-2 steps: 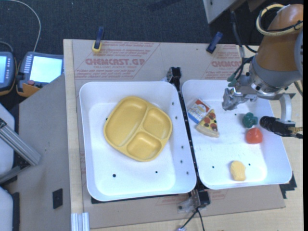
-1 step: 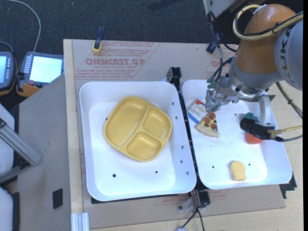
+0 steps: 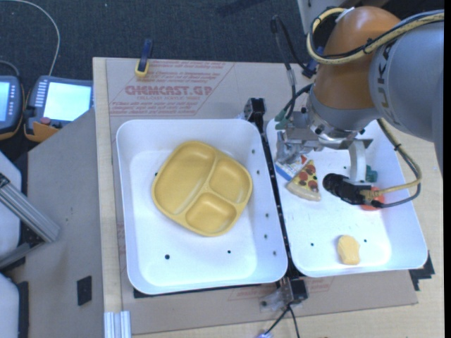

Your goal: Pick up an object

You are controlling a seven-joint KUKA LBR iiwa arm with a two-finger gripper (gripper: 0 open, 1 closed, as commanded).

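Pizza slice toy (image 3: 305, 182): flat wedge; end effector (image 3: 294, 151) above, state unclear.

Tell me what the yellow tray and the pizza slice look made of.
Yellow tray: likely moulded plastic, smooth with a soft sheen and rounded compartment walls. Pizza slice: apparently a toy, plastic or rubber, with flat painted-looking toppings; the exact material is unclear.

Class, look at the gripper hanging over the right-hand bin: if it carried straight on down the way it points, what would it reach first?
Probably the pizza-slice toy lying just below the gripper, or the bin floor beside it; depth is hard to judge from this slanted view.
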